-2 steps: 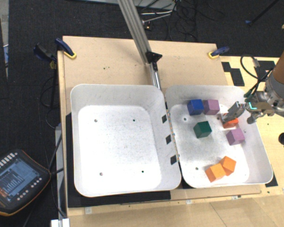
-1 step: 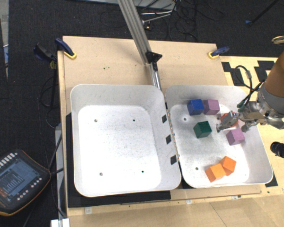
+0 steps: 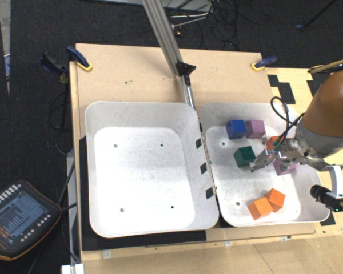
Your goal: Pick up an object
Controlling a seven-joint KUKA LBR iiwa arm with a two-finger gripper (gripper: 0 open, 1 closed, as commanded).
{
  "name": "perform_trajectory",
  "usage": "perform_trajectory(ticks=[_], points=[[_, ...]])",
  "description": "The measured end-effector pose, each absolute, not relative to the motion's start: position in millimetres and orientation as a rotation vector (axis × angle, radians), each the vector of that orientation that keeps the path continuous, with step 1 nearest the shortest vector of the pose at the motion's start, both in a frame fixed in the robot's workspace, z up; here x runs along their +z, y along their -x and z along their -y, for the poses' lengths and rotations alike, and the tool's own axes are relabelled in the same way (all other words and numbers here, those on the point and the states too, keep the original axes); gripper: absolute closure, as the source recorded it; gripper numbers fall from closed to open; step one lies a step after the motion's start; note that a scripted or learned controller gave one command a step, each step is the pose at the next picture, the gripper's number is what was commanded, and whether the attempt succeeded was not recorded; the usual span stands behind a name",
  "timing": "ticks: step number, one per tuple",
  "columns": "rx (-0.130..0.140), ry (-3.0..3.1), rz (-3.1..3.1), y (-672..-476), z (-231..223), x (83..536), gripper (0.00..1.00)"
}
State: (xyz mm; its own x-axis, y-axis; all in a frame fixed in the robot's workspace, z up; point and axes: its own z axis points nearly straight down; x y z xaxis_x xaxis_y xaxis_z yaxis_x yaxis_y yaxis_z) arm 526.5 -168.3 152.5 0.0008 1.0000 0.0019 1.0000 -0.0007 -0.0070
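Several blocks lie in the right bin (image 3: 308, 213); the end effector (image 3: 272, 156) is seen low between a green block (image 3: 244, 155) and a purple block (image 3: 284, 166). Whether it is open cannot be told. One block should be centred between the fingers before closing, neighbours kept clear.

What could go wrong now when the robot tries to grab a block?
The hand is low in the right bin, squeezed between the green block and a purple block. It might just shove them aside instead of gripping one. The blue block and pink block touch each other, so going for one would probably bump the other. The two orange blocks also sit pressed together, hard to take singly.
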Motion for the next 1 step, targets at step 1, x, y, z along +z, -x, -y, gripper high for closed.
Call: perform_trajectory(ticks=[1], points=[[0.004, 2.219, 2.217, -525.5, 167.6, 98.6, 0.0]])
